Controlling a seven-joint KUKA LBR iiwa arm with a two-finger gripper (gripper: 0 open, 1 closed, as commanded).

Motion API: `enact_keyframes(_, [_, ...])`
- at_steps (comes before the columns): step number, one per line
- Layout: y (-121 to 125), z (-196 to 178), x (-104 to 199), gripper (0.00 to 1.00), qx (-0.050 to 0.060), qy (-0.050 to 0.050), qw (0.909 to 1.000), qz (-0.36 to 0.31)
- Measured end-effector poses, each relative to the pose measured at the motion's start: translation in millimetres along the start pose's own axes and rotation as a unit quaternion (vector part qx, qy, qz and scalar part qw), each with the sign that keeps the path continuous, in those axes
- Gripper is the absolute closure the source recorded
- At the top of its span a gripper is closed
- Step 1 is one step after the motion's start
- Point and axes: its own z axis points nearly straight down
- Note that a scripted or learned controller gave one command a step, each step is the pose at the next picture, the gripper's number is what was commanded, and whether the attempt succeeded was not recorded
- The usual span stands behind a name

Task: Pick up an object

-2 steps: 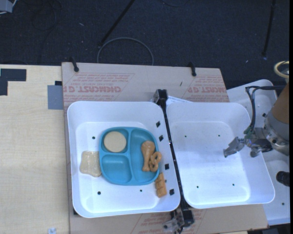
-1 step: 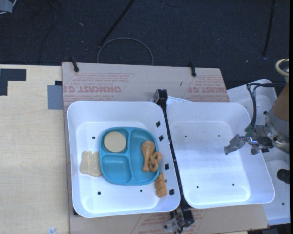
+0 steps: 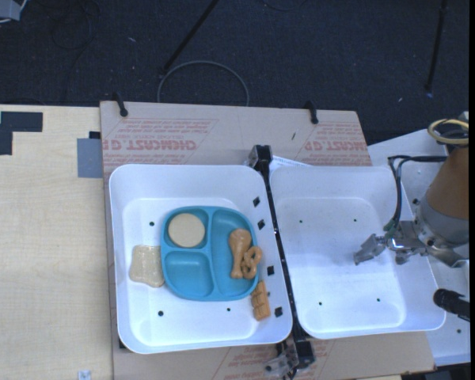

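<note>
The hand (image 3: 370, 250) hangs over the right bin (image 3: 340, 323), toward its 3 o'clock side, reaching in from the right on the grey arm (image 3: 451, 204). How far apart its tips stand I cannot tell, and nothing shows between them. The white floor under it is bare.

At 9 o'clock from the hand, past the black divider (image 3: 273, 244) where the two bins meet, sits the left bin (image 3: 134, 323) with all the things to pick. A blue tray (image 3: 194, 279) with three compartments lies in its middle. A round tan cookie (image 3: 186, 229) rests in the tray's 11 o'clock compartment, and a brown pretzel-shaped piece (image 3: 244, 253) lies in the compartment at 3 o'clock. Touching the tray's rim at 9 o'clock, on the bin floor, is a pale piece of bread (image 3: 146, 266). A small brown piece (image 3: 260, 301) lies at the tray's 5 o'clock, just beside the divider.

Both bins stand on cardboard (image 3: 222, 137) on the table (image 3: 39, 252).
</note>
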Motion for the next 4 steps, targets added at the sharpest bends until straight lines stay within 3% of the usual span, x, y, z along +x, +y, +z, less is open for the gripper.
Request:
enact_keyframes(1, [0.0, 53.0, 0.9, 0.00, -0.002, -0.001, 1.0000, 0.000])
enact_keyframes(2, [0.1, 40.5, -0.4, 1.00, -0.003, -0.001, 1.0000, 0.002])
enact_keyframes(4, [9.9, -58.5, -5.0, 1.00, -0.005, -0.002, 1.0000, -0.001])
